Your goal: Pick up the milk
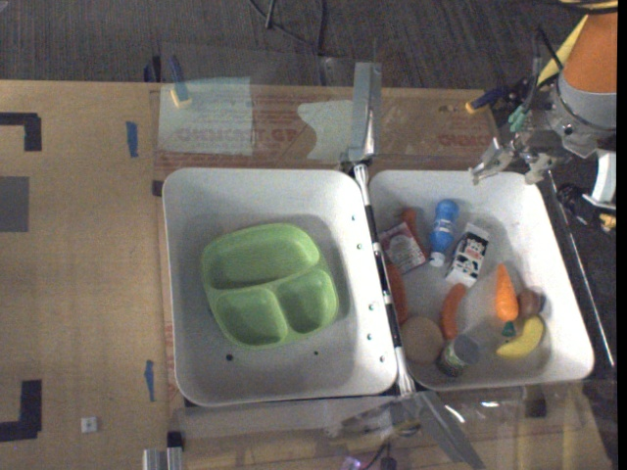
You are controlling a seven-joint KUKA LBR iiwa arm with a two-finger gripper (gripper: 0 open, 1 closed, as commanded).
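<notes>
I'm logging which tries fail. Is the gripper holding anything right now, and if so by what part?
Nothing is held. The gripper hangs above the right bin's top edge with nothing between its fingers; the milk lies in that bin, apart from it.

A robotics lab: taped bench (78, 262), white bins (186, 204), loose cables (284, 3).

Milk (470, 255): small white carton with black cow-like patches and a dark top edge. It lay flat on its side in the right bin (573, 292), tilted slightly off vertical in the view, just right of the blue-capped bottle (444, 227) and above the carrot (504, 295).
</notes>
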